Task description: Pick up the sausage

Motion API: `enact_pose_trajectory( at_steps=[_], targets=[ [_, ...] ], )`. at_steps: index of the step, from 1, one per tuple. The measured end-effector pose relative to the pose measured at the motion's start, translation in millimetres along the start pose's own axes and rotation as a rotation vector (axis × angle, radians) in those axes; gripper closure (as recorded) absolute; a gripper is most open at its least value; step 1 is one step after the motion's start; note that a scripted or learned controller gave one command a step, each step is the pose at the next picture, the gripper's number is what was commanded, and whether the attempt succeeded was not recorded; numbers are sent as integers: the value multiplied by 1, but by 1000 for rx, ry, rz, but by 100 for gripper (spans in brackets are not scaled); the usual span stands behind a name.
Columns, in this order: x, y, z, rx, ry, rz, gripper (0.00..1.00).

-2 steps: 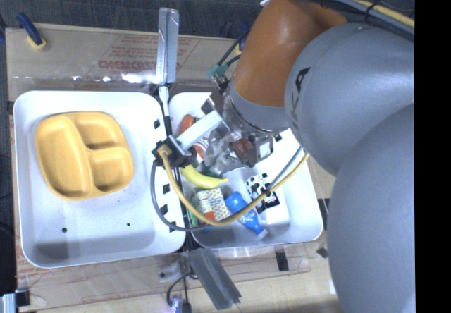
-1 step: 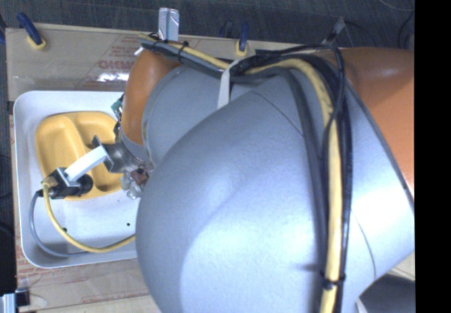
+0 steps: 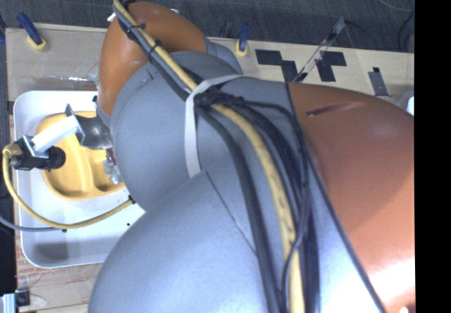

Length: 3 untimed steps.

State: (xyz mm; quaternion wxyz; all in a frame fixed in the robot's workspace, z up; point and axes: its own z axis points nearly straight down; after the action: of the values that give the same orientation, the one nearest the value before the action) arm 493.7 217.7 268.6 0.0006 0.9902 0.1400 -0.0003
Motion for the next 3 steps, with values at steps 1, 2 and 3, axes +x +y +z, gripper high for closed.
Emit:
enact_pose_trajectory(
  at_steps=[1,2,3],
  targets=[
    [1,-1,-10,-2,0,-7,100],
    [-17,-5,17,0,-2,73,100],
    [-17,-5,16,-1,1,61,100]
  ],
)
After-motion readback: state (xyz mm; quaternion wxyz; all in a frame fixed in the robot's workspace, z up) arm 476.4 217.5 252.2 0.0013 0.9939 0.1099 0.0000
